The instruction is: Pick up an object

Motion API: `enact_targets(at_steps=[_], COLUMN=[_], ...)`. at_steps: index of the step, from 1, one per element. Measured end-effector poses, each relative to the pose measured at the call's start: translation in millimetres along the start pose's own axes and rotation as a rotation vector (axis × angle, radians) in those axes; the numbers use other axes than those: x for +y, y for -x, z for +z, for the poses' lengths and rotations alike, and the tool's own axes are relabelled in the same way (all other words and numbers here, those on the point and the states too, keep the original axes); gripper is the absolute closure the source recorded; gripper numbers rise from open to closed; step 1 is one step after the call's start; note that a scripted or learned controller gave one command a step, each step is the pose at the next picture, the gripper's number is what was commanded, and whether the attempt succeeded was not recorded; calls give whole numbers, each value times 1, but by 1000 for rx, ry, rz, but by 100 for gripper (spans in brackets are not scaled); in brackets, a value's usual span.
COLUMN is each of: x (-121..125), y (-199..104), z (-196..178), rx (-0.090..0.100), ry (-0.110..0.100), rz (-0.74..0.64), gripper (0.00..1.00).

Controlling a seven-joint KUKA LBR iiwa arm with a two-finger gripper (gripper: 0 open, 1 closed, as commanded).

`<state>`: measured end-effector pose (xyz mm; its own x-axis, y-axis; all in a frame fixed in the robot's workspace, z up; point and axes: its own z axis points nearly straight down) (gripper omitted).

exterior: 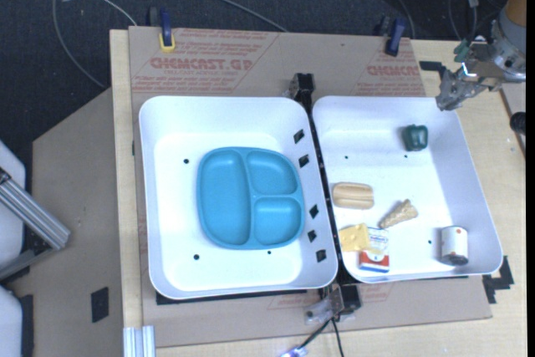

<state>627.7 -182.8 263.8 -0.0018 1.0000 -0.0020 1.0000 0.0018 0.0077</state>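
Sitting loose and well apart in the right bin (476,205), lower right of frame, so any can be taken alone: green object (415,137), bread roll (353,196), wedge (399,214), small can (453,244). Hovering at the bin's upper right corner, above the rim: tool (452,94), nothing between it, spread or pressed together impossible to tell. Resting in the left bin (167,180): blue divided plate (249,197).
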Motion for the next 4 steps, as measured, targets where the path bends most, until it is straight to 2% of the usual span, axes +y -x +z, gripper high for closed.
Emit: enact_targets(at_steps=[1,3,4], x=[-1,12,14], y=[-53,-163,-214], z=[-4,-6,18], rx=[4,4,4], ry=[-8,-6,-12], rz=[-4,-4,-3], gripper=[100,100,100])
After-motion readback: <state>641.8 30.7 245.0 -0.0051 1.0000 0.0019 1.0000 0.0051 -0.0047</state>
